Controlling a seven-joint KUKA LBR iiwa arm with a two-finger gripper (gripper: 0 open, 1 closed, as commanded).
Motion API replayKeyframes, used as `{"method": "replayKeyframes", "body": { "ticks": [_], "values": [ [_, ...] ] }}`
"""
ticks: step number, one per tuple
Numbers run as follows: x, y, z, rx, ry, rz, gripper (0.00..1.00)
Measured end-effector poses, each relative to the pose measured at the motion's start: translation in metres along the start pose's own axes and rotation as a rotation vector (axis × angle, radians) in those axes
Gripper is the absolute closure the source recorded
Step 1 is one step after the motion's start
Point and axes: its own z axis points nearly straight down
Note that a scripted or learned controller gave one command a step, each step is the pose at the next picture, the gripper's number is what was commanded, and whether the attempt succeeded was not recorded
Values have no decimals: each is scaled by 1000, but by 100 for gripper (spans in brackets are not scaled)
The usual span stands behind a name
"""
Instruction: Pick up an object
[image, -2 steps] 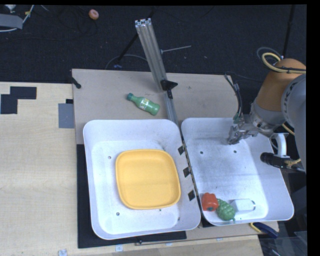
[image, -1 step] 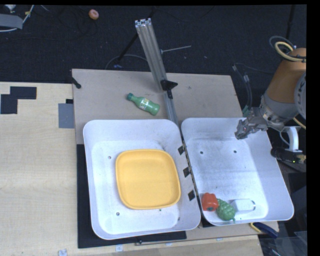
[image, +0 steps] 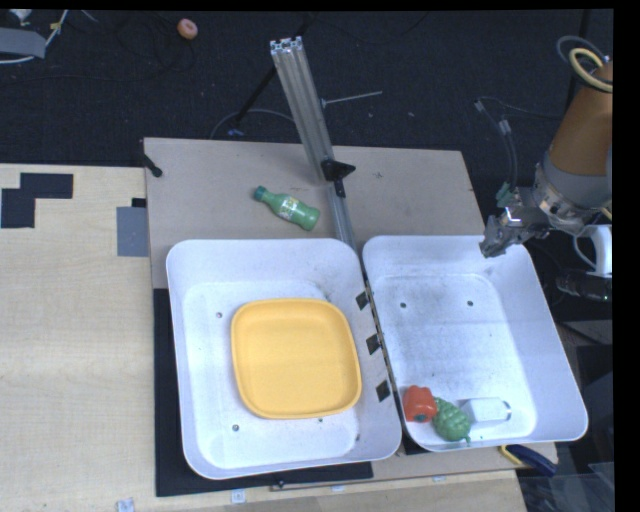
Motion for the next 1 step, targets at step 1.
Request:
{"method": "replayKeyframes", "body": {
  "ticks": [1],
  "values": [
    [-1, 1, -53, 0, 0, 1, 100]
  ]
}}
